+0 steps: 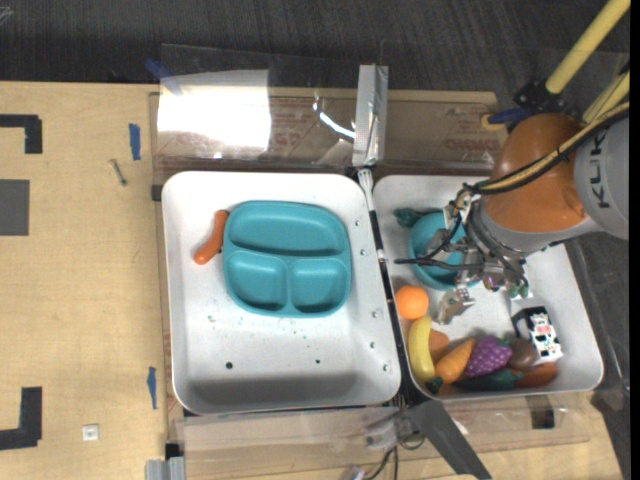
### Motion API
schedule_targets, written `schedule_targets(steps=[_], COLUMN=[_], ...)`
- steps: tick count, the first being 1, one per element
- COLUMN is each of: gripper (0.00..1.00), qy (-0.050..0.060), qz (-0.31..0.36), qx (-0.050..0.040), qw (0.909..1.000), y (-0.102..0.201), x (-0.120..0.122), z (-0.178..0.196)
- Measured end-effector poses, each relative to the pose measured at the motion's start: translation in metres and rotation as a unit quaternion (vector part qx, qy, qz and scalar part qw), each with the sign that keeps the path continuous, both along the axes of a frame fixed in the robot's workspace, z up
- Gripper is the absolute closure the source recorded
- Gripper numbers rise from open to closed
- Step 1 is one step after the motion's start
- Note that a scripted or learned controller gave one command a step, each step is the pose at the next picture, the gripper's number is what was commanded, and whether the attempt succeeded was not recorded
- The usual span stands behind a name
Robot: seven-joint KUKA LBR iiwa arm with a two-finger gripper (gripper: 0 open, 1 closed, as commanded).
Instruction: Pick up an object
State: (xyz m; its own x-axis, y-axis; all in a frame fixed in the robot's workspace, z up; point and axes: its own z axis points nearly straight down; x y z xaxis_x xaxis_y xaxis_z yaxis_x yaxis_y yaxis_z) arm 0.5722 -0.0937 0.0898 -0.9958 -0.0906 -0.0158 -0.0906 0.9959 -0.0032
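The arm (545,183) reaches in from the right over the right bin (585,318), its orange band above the wrist, with cables trailing around it. The claw (462,298) hangs low over the middle of that bin, just above the toy food; whether it is wide or narrow cannot be told, since wires and the wrist clutter that spot, and nothing is seen between its tips. Below it lie an orange ball (410,302), a yellow banana (421,348), a carrot-like orange piece (452,361), a purple grape bunch (488,354) and a small black-and-white toy (538,332), crowded along the bin's near side. A teal item (430,236) sits partly hidden behind the wrist. In the left bin (200,368) rests a teal divided plate (288,258), with an orange sausage-shaped piece (211,238) touching its left rim.
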Motion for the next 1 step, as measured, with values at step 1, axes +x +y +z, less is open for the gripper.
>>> schedule_targets(steps=[1], gripper=[0.0], qy=[0.0], qz=[-0.138], qx=[0.0024], qw=[0.9904], y=[-0.0373], x=[-0.0232], z=[0.0001])
